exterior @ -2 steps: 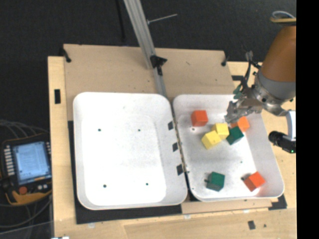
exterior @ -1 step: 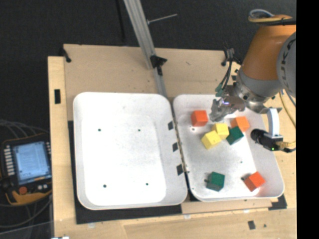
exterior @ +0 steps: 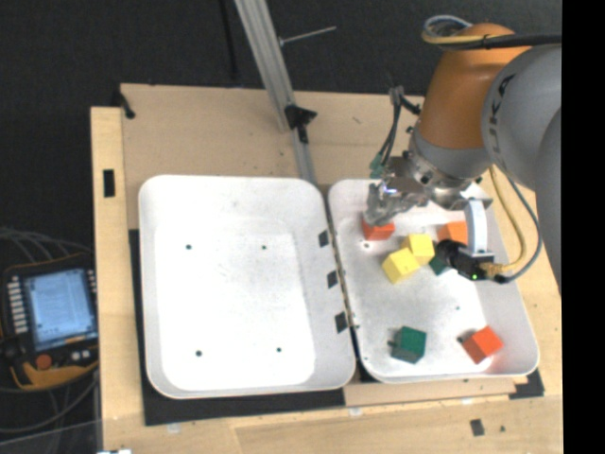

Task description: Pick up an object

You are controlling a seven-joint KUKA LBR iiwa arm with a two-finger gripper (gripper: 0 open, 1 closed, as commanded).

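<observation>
The right bin holds several small blocks. A red-orange block lies near its far left corner. My gripper hangs right over that block, its tip at the block's top edge. Two yellow blocks lie just to the right of it, touching each other. A dark green piece sits beside them. Part of an orange block peeks out behind the gripper's white side piece. Near the front lie a green block and an orange block.
The left bin sits beside the right one, joined by black clips. A slanted metal rail rises behind the bins. A teach pendant lies off the bench at left. The arm's body covers the right bin's far right corner.
</observation>
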